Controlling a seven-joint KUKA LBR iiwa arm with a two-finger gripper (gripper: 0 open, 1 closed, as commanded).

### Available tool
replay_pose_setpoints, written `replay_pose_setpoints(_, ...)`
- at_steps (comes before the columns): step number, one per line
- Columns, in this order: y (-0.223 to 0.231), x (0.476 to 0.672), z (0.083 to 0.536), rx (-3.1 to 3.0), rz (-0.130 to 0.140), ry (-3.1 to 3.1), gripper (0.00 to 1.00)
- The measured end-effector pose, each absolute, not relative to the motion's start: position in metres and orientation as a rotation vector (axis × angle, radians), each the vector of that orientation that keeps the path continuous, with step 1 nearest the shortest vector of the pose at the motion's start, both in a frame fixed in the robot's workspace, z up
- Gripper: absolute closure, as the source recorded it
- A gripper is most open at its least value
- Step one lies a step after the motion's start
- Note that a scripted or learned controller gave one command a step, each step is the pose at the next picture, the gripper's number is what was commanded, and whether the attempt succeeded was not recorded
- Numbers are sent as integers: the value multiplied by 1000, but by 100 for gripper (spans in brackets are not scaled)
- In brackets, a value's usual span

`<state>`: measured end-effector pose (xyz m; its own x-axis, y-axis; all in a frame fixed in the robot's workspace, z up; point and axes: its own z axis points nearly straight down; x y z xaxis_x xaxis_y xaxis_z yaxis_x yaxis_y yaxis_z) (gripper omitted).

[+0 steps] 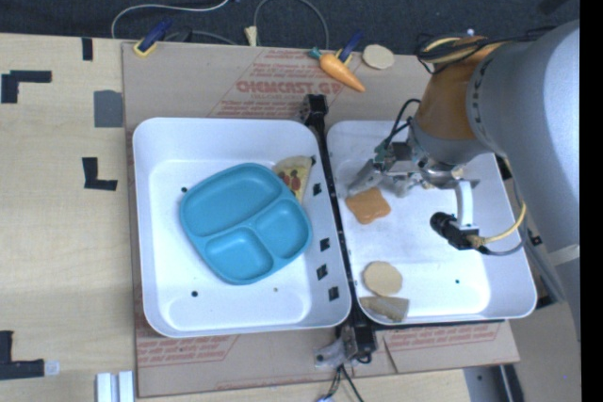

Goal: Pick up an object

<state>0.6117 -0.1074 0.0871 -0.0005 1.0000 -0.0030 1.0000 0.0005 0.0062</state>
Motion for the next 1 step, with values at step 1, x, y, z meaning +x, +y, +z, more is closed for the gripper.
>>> replay_pose_setpoints(1, -99, 596, 87, 2214, 4, 2216, 0)
